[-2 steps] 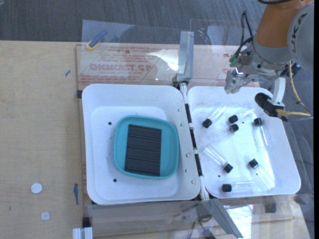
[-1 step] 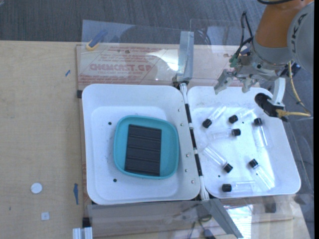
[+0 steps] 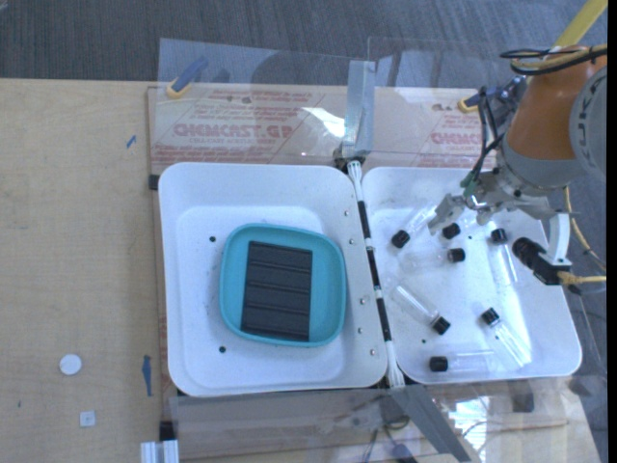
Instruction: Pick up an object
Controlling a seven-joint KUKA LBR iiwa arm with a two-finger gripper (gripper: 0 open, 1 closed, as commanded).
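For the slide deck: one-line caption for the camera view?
Gripper above right bin of clear vials; teal tray in left bin.

end effector (image 3: 474, 205) over right bin (image 3: 559, 360) | clear vials (image 3: 420, 309) scattered | teal tray (image 3: 282, 284) in left bin (image 3: 193, 201)

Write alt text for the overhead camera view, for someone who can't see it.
A grey robot arm with an orange band reaches from the right, its hand over the right white bin, which holds several clear vials with black caps. The left white bin holds a teal tray carrying a dark ribbed block.
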